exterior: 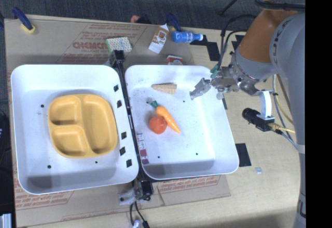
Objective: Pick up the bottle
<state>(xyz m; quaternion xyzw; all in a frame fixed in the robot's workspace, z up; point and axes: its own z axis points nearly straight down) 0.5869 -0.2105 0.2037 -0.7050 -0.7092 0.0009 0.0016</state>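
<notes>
The bottle [185, 37] is small and blue with a pale cap, lying on its side on the cardboard behind the right bin [220, 138], outside both bins. My gripper [197, 90] hangs over the right part of the right bin, pointing left, well in front of and slightly right of the bottle. Nothing shows in its grasp.
In the right bin lie a tan cone-shaped wedge [164, 87], a carrot [167, 117] and a red ball-like fruit [158, 125]. The left bin [26, 170] holds a yellow divided plate [82, 124]. A small carton [158, 39], a green packet [119, 43] and a small card [174, 59] lie near the bottle.
</notes>
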